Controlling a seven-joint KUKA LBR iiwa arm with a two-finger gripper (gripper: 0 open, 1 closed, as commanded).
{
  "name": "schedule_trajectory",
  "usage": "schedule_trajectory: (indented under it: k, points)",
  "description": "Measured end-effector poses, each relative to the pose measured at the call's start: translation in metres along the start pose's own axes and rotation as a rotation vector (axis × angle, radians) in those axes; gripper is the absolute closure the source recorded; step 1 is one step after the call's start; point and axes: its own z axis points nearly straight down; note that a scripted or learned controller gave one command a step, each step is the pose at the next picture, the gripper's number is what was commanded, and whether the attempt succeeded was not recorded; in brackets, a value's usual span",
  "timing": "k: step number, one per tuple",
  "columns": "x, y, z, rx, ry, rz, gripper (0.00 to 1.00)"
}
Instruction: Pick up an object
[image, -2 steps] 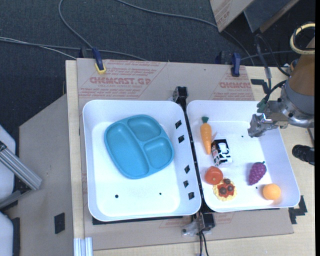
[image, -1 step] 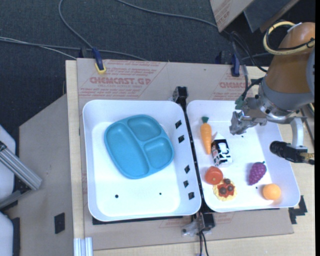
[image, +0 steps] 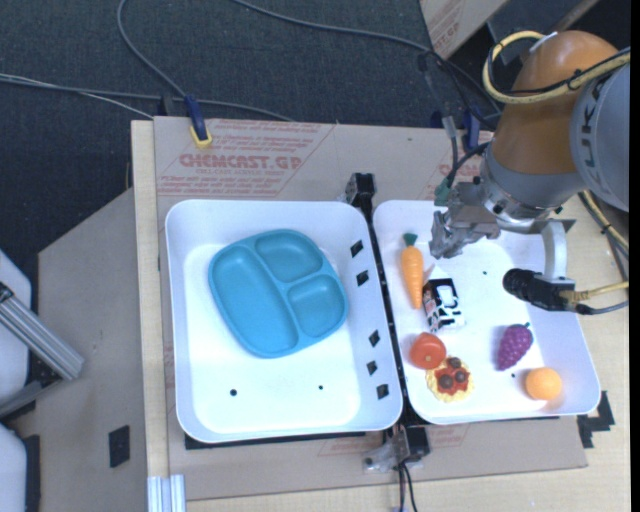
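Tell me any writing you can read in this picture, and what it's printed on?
"CHEMCAST GP": large red letters on the brown board under the bins.
Smaller red lines above and below it: too blurred to read.
Black-and-white toy in the right bin: dark markings, not readable as text.

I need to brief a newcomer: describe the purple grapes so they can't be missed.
Look in the right white bin, toward its near right corner. The purple grapes lie just above the orange ball; nothing else there is purple and knobbly.
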Motion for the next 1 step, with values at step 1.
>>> schedule_trajectory:
  k: [1]
  points:
    - [0.0595,0.0142,0.0046,0.0,0.002,-0.002,1.0]
